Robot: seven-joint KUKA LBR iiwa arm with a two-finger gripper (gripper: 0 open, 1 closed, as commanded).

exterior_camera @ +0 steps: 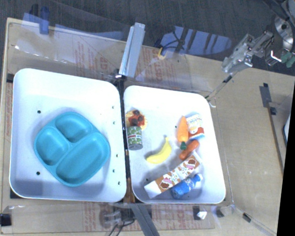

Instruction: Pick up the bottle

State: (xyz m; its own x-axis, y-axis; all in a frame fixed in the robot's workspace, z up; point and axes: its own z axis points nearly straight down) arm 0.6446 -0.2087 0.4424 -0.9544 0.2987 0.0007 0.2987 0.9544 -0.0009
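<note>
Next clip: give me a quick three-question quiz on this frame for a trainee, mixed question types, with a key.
1. True or false: the blue divided plate lies in the same bin as the banana.
2. Which item lies nearest the right bin's front edge?
A. the banana
B. the blue bottle
C. the small can
3. Fill in: the gripper hangs above the bench beyond the right bin's far ______ corner.

Key
1. False: the plate is in the left bin.
2. B
3. right
</note>
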